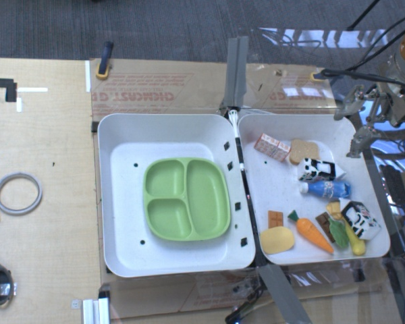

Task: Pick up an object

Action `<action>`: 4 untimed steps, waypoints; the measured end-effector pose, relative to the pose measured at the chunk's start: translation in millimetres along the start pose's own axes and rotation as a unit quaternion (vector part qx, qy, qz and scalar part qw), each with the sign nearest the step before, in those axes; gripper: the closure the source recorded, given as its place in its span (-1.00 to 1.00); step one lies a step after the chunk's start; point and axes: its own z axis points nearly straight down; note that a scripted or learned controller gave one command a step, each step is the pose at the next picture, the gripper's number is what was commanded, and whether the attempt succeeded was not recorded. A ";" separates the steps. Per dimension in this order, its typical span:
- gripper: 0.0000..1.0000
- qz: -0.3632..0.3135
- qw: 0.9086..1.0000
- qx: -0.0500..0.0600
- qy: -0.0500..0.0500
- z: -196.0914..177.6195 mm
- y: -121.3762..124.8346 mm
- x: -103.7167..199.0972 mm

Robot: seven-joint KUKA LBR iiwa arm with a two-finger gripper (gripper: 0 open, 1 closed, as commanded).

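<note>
Red print runs along the cardboard (pixel 145 93) behind the left bin, and it sits upside down from here, too faint to read for certain. Fainter red print marks the cardboard behind the right bin too. The small pink box (pixel 273 147) carries markings too small to read.
</note>
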 end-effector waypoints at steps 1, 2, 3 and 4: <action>-1.00 -0.115 0.993 0.000 0.000 105.3 -34.2 33.0; -1.00 -0.176 0.984 0.000 -0.002 180.9 -36.6 83.2; -1.00 -0.199 0.980 -0.001 0.000 190.4 1.2 123.8; -1.00 -0.212 0.977 -0.003 -0.001 191.0 -34.1 52.4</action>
